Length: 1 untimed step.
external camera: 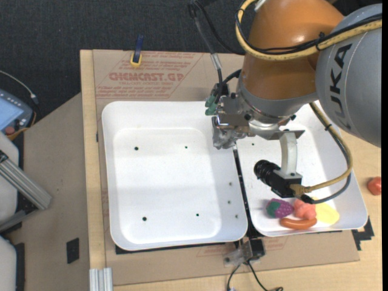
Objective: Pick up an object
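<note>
Robot lab: KUKA arm, bins

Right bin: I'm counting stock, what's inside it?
In the right bin's near corner: purple toy, pink toy, yellow piece, orange sausage-like toy. The arm covers the rest.

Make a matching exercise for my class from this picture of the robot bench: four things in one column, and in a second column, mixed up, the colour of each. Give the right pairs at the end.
Things
1. Sausage-shaped toy at the near edge of the right-hand bin
2. Bumpy, berry-like toy beside it
3. Flat piece under the hose end
4. Clip on the far edge of the cardboard

Colours
A. yellow
B. blue and yellow
C. orange
D. purple with green

Pairs: 1-C, 2-D, 3-A, 4-B
</note>
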Motion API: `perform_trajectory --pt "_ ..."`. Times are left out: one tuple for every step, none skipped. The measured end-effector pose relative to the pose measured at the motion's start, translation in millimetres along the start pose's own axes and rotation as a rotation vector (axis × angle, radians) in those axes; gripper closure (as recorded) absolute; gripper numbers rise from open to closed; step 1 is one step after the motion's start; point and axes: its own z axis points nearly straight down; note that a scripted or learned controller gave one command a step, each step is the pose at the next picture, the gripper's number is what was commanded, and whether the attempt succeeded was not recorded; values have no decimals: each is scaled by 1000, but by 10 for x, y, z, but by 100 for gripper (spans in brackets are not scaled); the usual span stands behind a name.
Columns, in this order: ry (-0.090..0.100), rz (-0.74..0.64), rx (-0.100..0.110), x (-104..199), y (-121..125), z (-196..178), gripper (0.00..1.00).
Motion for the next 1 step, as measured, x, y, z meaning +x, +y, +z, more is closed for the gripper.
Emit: perform_trajectory --pt "2 -4 -12 645 498 -273 100"
